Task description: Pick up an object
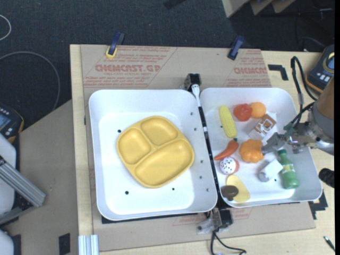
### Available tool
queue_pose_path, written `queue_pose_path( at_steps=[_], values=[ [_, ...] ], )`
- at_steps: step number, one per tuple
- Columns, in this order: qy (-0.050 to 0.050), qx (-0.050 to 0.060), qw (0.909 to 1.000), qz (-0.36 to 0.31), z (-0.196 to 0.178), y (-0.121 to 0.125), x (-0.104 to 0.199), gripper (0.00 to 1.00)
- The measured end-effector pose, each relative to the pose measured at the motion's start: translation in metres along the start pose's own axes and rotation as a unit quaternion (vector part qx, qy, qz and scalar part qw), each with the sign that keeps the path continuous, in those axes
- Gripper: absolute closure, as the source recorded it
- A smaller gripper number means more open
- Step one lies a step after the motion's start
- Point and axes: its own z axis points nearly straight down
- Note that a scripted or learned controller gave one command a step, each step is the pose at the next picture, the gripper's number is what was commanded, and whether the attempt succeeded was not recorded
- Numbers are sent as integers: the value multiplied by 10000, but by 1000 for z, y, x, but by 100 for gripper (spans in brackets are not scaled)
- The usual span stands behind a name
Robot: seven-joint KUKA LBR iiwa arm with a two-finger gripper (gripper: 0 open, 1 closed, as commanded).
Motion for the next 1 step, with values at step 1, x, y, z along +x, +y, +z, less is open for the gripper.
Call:
queue_pose_path(
  at_steps=[1],
  values=[
    [14, 0, 10000, -33, -1, 12, 53, 0]
  ],
)
